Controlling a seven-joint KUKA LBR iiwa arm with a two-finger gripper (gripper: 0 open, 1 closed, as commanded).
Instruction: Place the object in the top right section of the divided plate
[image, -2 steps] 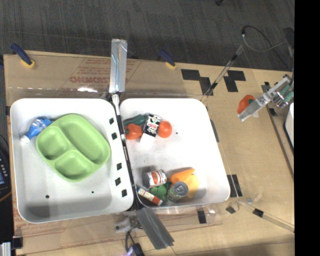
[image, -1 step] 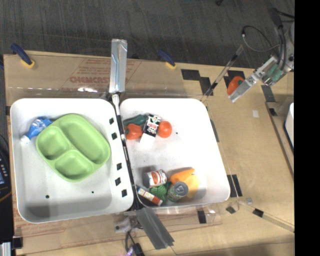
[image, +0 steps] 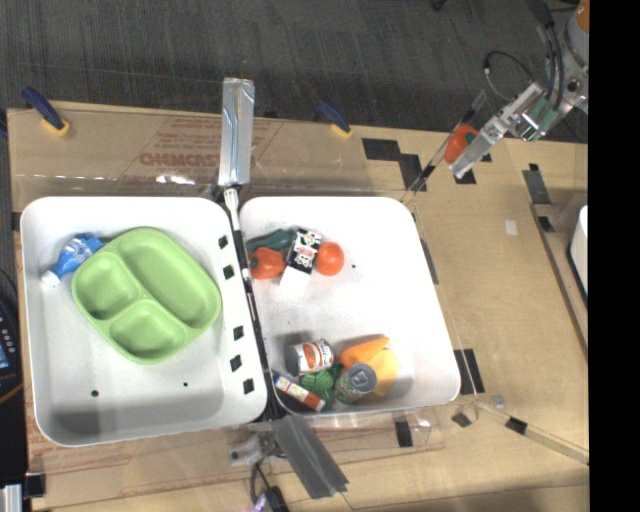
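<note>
Camera view: claw (image: 466, 150) pinching orange object (image: 458, 142) above bench, well right of green divided plate (image: 147, 293); toys cluttering right bin (image: 425, 300).

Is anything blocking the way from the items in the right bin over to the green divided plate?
Only the raised rims where the two bins meet lie between the right bin's items and the green divided plate. The plate's sections look bare.

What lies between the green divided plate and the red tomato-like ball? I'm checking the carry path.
In the camera view, the raised white bin walls and an orange-red toy lie between the green divided plate and the red ball.
</note>
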